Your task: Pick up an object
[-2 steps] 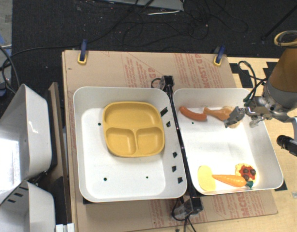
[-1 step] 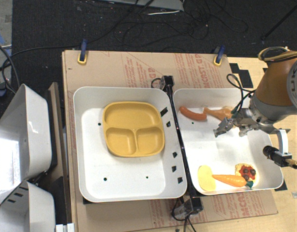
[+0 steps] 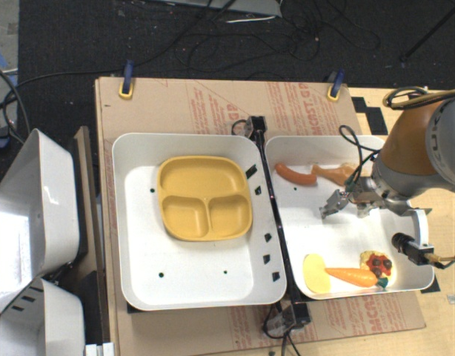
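Note:
In the right bin (image 3: pixel 405 284) lie a brown sausage (image 3: pixel 296 174) near the back, a tan piece (image 3: pixel 337 173) just right of it, a yellow disc (image 3: pixel 316 274) at the front, an orange carrot (image 3: pixel 351 276) beside it, and a small red and green toy (image 3: pixel 378 264). My gripper (image 3: pixel 339 205) hangs low over the middle of this bin, below the tan piece and apart from it. Its fingers look spread, with nothing between them.
The left bin (image 3: pixel 138 273) holds a yellow sectioned plate (image 3: pixel 205 197). A black divider strip (image 3: pixel 270 206) runs between the bins. White tubs (image 3: pixel 35 221) stand at the far left. Cables lie on the dark floor behind the bench.

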Action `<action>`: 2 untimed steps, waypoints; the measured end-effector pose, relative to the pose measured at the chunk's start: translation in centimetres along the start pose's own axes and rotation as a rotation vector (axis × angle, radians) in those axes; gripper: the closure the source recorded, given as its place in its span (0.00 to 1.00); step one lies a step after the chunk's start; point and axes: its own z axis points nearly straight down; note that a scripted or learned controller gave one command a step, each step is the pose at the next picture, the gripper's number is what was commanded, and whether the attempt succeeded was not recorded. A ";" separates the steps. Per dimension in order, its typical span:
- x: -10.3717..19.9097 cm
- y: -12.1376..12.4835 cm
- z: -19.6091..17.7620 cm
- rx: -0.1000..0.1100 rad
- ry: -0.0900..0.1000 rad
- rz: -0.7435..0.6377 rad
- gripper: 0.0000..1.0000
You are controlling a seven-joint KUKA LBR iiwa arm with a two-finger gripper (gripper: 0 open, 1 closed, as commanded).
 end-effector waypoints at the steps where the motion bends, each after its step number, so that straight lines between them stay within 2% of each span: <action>1: 0.0 0.2 -1.3 -0.005 -0.001 0.000 1.00; 2: -0.5 0.4 -7.6 -0.011 -0.003 -0.002 1.00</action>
